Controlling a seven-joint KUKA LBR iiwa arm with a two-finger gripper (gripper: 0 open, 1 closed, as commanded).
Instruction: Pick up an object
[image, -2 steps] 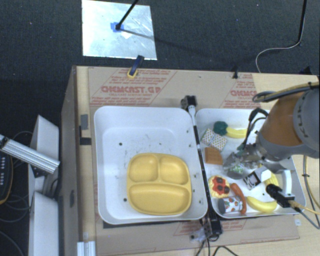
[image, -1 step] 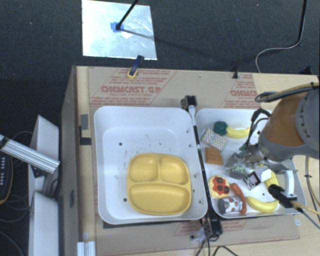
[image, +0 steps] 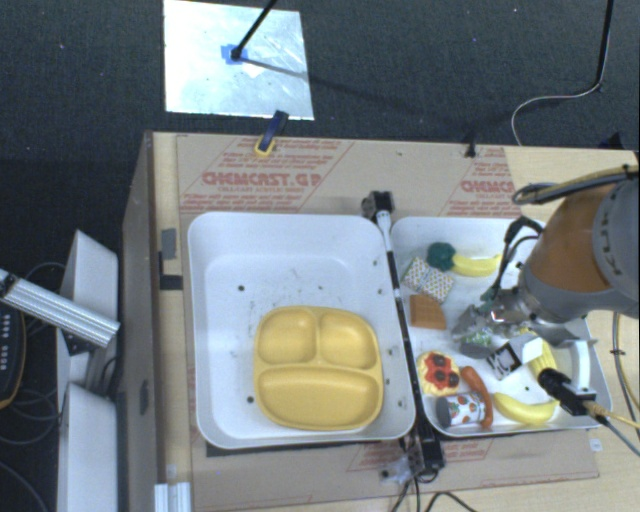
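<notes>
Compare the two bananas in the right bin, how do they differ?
The upper banana lies near the bin's far end, beside a dark green object; the lower banana lies at the near end, by a small can. The upper banana sits left of the arm; the lower banana sits below the gripper. The lower banana shows more of its length. Both are yellow, curved, and lying flat in the right bin.

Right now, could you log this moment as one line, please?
arm over right bin | gripper low among toys | grasp unconfirmed | yellow tray in left bin
</notes>
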